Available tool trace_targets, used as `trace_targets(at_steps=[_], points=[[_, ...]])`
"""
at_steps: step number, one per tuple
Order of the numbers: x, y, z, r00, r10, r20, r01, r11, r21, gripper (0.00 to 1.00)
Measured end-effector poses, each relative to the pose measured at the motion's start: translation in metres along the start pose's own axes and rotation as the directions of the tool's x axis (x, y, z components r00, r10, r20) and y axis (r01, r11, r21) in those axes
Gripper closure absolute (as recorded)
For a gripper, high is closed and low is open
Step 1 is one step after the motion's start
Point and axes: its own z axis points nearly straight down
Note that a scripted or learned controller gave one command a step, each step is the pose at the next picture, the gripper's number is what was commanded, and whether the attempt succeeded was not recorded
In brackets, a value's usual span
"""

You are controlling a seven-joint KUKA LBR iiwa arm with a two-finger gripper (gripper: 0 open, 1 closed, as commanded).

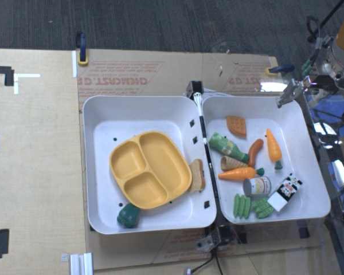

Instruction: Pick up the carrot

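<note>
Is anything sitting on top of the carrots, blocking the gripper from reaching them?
Nothing covers either carrot. The gripper hangs beyond the right bin's far corner. The lower carrot has a tin can touching it.

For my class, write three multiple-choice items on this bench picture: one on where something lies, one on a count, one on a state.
1. Where does the yellow plate lie?
A. In the left bin
B. In the right bin
C. On the cardboard

2. How many compartments does the plate have?
A. Two
B. Three
C. Five

3. How is the end effector placed?
A. Resting on the plate
B. Closed on a carrot
C. At the right bin's far corner, apart from the carrots

Key:
1 A, the plate sits inside the left bin, beside a bread slice.
2 B, three hollows show.
3 C, it is by the rim of the right bin, while both carrots lie on the bin floor.
</note>
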Motion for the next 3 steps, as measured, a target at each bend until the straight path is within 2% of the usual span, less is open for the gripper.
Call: trace_targets(at_steps=[1, 2, 3], points=[[-0.033, -0.010, 0.169, 0.994, -0.105, -0.006, 0.105, 0.994, -0.006, 0.00], [-0.035, -0.009, 0.159, 0.995, -0.104, -0.002, 0.104, 0.995, -0.007, 1.00], [0.041, -0.022, 0.100, 1.000, 0.014, -0.001, -0.014, 1.000, -0.002, 1.00]])
